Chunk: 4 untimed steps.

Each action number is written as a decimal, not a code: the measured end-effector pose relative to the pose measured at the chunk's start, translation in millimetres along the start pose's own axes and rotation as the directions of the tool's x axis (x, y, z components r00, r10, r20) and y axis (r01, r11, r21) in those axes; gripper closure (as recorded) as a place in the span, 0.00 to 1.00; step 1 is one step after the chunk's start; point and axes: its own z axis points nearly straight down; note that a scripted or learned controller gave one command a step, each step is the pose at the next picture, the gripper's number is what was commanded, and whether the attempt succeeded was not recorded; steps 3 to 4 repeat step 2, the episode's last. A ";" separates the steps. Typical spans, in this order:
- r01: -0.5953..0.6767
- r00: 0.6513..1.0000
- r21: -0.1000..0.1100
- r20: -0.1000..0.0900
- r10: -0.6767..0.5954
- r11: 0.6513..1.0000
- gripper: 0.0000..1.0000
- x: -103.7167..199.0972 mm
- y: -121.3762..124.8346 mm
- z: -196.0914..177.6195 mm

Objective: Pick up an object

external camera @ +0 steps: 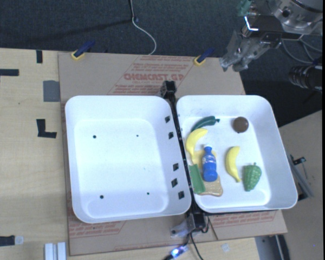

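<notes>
The right bin holds several small items. A brown ball lies near its far side, with a dark green pepper to its left. Two yellow bananas rest there, one beside the divider and one further right. A blue bottle lies on a tan and green piece. A green strawberry-shaped toy sits near the front right. My gripper hangs high above the bench beyond the right bin's far edge, apart from every item, with nothing in it.
The left bin stands beside the right one on a cardboard sheet. A white cable trails over the dark cloth behind. Yellow and blue clips pin the cardboard's far corners.
</notes>
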 end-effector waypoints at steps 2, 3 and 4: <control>-0.001 1.000 0.008 0.001 0.001 1.000 1.00 29.8 -53.7 3.7; -0.001 1.000 0.008 0.001 0.001 1.000 1.00 29.8 -53.7 3.7; -0.001 1.000 0.008 0.001 0.001 1.000 1.00 29.8 -53.7 3.7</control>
